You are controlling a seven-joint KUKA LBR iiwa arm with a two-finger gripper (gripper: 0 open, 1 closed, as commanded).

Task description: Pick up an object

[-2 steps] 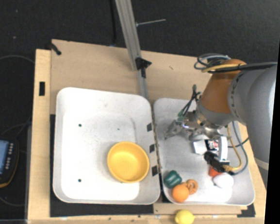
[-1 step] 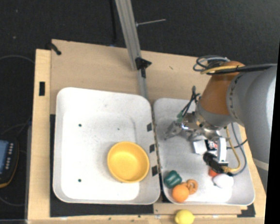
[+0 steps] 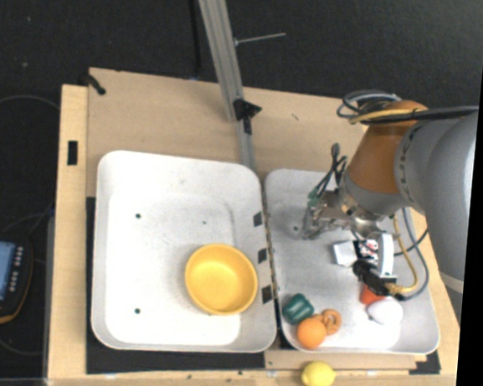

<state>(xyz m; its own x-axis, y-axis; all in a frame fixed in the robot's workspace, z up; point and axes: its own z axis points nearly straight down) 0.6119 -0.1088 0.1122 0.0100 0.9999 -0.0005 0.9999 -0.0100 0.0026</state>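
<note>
My gripper (image 3: 312,223) hangs low over the upper left part of the right bin (image 3: 296,193), under the orange-banded wrist. It is above bare bin floor, with no object seen in it. Along the bin's front edge lie a green block (image 3: 297,306), an orange ball (image 3: 311,333) and a smaller orange piece (image 3: 330,320). They sit well in front of the gripper. A white rounded object (image 3: 386,312) with a red piece (image 3: 370,297) beside it lies at the front right, partly behind the arm's cables.
A yellow bowl (image 3: 220,279) stands in the left bin (image 3: 141,188), near the divider. A yellow lemon (image 3: 318,375) lies on the bench outside the bins. A metal pole (image 3: 228,61) slants up from behind the bins. The arm covers the right bin's right side.
</note>
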